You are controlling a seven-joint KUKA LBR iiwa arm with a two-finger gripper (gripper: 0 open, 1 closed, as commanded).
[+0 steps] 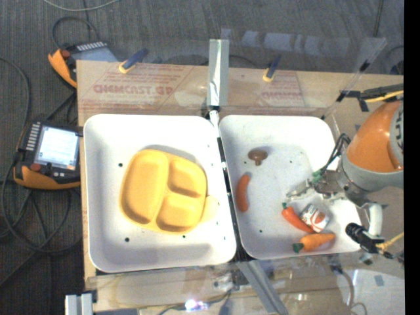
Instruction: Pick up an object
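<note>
Glossy yellow tray (pixel 165 190), three rounded compartments, smooth.

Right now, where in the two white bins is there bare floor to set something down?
Free: the right white bin between the brown mushroom and its far wall, and the left white bin as a strip around the yellow sectioned tray. Crowded: the near right corner, with two orange carrots, a small can and the tool.

Dark grey carpet (pixel 164 12) covered the floor across the top and left of the frame, with black cables (pixel 20 195) looping over it. A teach pendant (pixel 49 155) with a lit screen lay at left. The surface (pixel 164 90) was brownish board with faint red lettering, two blue-handled clamps (pixel 133 60) along its upper edge.
</note>
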